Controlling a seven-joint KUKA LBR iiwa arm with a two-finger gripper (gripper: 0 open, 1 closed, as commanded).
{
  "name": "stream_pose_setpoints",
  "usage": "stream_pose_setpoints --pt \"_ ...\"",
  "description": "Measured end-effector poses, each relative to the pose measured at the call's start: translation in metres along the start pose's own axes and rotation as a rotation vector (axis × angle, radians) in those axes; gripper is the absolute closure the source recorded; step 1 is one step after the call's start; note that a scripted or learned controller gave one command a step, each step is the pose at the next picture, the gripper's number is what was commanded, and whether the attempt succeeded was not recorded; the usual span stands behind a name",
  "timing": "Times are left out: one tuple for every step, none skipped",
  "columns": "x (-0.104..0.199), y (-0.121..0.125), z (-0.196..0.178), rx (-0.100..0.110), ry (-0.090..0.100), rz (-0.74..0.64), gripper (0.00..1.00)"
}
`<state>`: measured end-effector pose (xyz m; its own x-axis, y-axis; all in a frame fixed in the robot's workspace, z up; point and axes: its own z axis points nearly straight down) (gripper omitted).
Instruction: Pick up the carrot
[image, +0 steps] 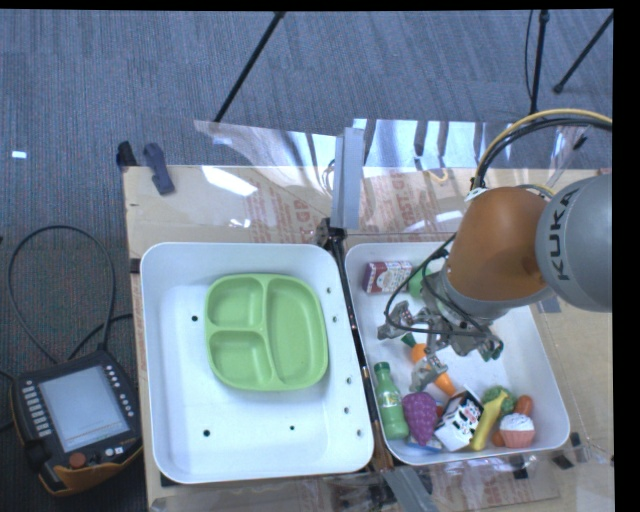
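1. Hanging over the right bin (545, 360), the tool (432, 368) points down at the carrot (437, 372), with its metal linkage spread out above the toys.
2. Whether the tool is open or closed cannot be told from this view; the carrot pieces sit right at its tip.
3. The carrot shows as orange pieces with a green end, in the middle of the right bin, just left of centre.
4. The grey arm (585, 245) with its orange band (497, 250) reaches in from the right and covers the bin's upper part.
5. Near the carrot lie a green bottle (390, 400), purple grapes (420, 415), a black-and-white carton (460, 420), a yellow banana (488, 420) and a cupcake (517, 430), all along the bin's near edge.
6. A small red-and-white carton (385, 276) lies at the bin's far left corner.
7. The left bin (175, 420) holds a green divided plate (266, 331).
8. Both bins rest on the surface (180, 215); a control pendant (75, 412) lies on the floor at the left.
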<state>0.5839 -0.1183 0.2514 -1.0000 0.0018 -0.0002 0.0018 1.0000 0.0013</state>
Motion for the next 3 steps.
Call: stream_pose_setpoints --pt "0.012 0.032 0.167 -0.003 0.005 -0.319 0.00" --pt "-0.004 -0.070 0.147 0.002 -0.004 0.199 0.00" --pt "-0.032 0.038 0.164 -0.004 -0.002 -0.133 0.00"
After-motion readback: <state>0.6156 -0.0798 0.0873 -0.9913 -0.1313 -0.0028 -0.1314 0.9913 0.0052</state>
